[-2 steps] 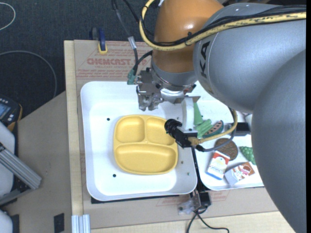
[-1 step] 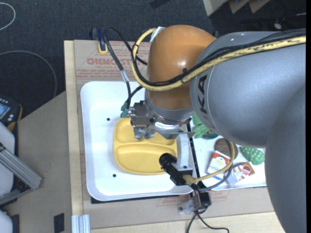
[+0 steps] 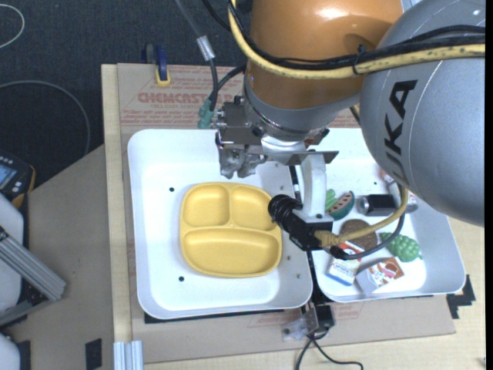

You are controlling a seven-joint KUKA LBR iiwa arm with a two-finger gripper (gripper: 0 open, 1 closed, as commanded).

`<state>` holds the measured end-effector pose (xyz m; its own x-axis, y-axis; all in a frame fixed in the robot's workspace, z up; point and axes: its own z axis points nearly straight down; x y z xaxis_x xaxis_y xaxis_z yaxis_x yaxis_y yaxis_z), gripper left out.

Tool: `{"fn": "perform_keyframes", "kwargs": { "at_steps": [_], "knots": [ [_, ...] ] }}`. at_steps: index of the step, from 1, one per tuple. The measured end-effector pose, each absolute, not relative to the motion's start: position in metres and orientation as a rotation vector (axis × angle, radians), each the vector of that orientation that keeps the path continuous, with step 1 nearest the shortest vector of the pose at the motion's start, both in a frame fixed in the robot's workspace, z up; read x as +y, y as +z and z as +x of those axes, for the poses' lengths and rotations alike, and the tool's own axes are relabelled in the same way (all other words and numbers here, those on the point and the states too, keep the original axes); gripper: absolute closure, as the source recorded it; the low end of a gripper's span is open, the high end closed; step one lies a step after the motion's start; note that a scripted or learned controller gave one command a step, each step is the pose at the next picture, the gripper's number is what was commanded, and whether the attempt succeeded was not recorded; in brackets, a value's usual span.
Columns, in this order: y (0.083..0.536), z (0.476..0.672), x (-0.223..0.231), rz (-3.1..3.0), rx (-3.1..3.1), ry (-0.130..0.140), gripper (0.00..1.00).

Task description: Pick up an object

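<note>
My gripper (image 3: 237, 163) hangs over the far part of the left bin (image 3: 148, 206), just beyond the far edge of a yellow divided plate (image 3: 229, 230) that lies flat in the middle of that bin. The view shows nothing held in it. The right bin (image 3: 445, 277) holds several small things: a watermelon-slice toy (image 3: 340, 203), a black block (image 3: 377, 203), a brown piece (image 3: 360, 230), a green knobbly toy (image 3: 404, 247), a red and white carton (image 3: 384, 273) and a blue and white packet (image 3: 342, 269). My arm hides the far half of the right bin.
Both bins rest on a cardboard sheet (image 3: 177, 95) with red print. A blue and yellow clip (image 3: 161, 64) sits at its far left edge. Bare white floor of the left bin surrounds the plate on all sides.
</note>
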<state>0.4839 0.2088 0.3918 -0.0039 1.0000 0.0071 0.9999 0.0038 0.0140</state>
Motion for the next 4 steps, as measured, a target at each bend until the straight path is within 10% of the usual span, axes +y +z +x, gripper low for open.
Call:
{"fn": "perform_keyframes", "kwargs": {
  "at_steps": [3, 4],
  "knots": [
    [0.466, 0.479, 0.225, 2.217, 2.222, 0.009, 1.0],
    [0.341, 0.478, 0.156, 2.233, 2.216, -0.023, 1.0]
  ]
}}
